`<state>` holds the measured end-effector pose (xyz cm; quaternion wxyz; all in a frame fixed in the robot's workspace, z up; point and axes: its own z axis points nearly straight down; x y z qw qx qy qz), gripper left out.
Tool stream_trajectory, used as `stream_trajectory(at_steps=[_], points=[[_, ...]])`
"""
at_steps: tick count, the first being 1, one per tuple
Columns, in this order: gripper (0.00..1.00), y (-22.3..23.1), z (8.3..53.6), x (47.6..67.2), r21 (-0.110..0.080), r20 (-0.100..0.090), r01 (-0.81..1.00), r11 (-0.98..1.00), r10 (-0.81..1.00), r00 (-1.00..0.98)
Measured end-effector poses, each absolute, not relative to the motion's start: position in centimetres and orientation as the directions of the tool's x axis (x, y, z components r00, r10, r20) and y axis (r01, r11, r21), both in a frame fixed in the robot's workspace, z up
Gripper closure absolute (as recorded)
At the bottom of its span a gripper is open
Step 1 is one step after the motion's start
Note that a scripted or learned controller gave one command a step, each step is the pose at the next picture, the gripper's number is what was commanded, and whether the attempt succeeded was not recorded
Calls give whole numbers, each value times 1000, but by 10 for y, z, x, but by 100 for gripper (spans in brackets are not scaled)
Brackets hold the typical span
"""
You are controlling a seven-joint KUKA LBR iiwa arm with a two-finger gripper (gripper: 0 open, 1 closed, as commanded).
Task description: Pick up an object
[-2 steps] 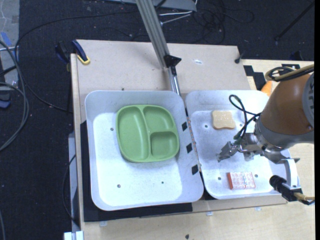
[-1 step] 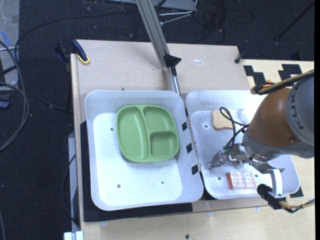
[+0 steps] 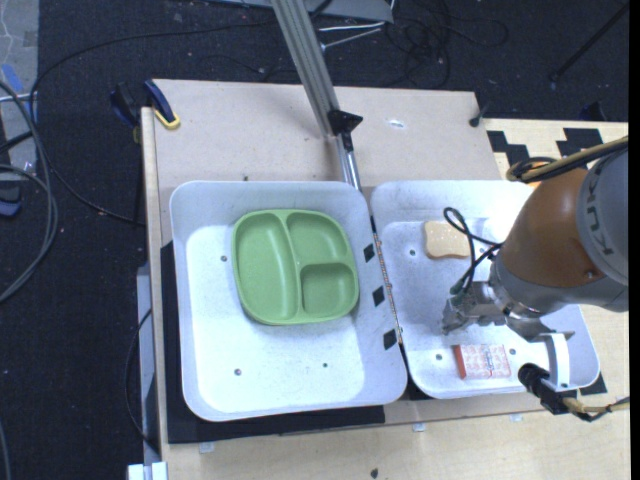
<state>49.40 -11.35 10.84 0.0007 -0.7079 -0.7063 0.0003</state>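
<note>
Two white bins side by side on bench: left bin (image 3: 200,368) bears green divided plate (image 3: 296,266); right bin (image 3: 420,378) bears tan bread-like piece (image 3: 440,240) near far wall and red-and-white packet (image 3: 483,361) near front wall. Task stage: early; nothing lifted, both candidate objects flat on bin floor. Gripper (image 3: 462,314) low over right bin floor, between tan piece and packet, just beside packet, touching neither as far as visible. Claw spread: cannot tell; wrist and cables obscure it. Grasp and lift remain.

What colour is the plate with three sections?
The plate is light green, seen clearly in the camera view, in the left bin.
</note>
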Motion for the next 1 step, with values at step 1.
stream_trajectory(at_steps=[1], points=[[100, -112, 171, 493, 5, -1, 1000, 2, 1000, -2]])
